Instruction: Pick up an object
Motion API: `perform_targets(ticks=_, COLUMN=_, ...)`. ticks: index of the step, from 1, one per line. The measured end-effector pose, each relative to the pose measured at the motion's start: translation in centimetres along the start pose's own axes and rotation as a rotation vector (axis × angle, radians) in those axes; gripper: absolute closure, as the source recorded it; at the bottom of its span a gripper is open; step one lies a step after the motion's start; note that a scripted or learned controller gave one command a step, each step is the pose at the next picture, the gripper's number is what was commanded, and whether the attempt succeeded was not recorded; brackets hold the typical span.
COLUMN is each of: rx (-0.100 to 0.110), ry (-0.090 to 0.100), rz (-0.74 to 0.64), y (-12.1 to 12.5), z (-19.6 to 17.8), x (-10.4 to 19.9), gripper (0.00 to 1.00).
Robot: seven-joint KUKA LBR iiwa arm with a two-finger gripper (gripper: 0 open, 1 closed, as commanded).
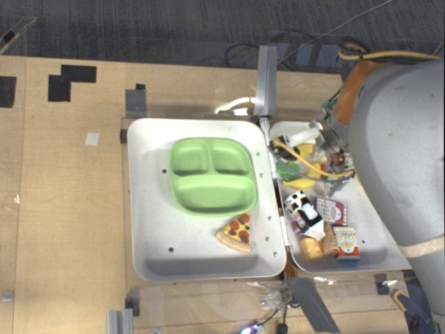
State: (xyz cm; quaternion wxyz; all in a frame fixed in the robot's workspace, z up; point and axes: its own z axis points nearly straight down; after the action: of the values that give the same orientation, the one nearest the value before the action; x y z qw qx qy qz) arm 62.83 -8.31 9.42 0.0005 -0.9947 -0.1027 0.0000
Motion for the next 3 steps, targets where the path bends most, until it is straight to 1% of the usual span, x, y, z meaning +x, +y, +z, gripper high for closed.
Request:
perform_targets(ticks=1, rx=0.001, ry=0.004, rz=-0.014, y=-7.9, z=-9.2, x=4.7, gripper=0.0)
perform_targets(ticks=2, rx=0.003, ry=0.003, rz=-0.022, y=-18.0, z=-9.1, x=6.2, gripper=0.0)
perform_targets(ticks=3, rx=0.001, ry=0.003, rz=0.004, y=-19.0, z=-19.4, x=5.2, gripper=0.0)
